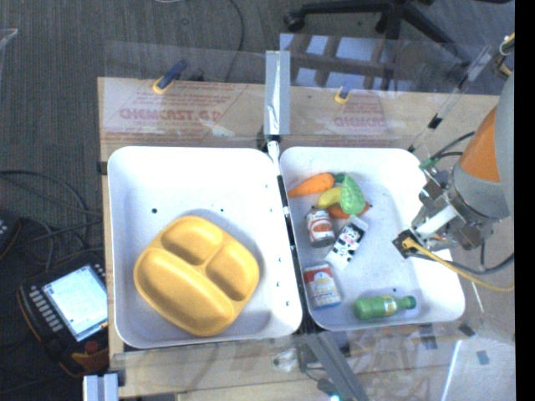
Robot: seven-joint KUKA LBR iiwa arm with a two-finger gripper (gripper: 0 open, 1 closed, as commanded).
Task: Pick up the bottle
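Bottle (383,307) — flat in right bin (393,192)

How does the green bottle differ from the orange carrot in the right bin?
The bottle is green, the carrot orange. In the view, the bottle lies by the lower wall of the right bin, the carrot near its upper wall. The carrot tapers; the bottle does not. Both lie flat in that bin.

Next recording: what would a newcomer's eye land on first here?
The big yellow divided tray lies alone in the left bin. The right bin is crowded: a carrot at the back, cans near the wall between the bins, and the green bottle on its side at the front. The arm, with its orange band, hangs over that bin's right edge.
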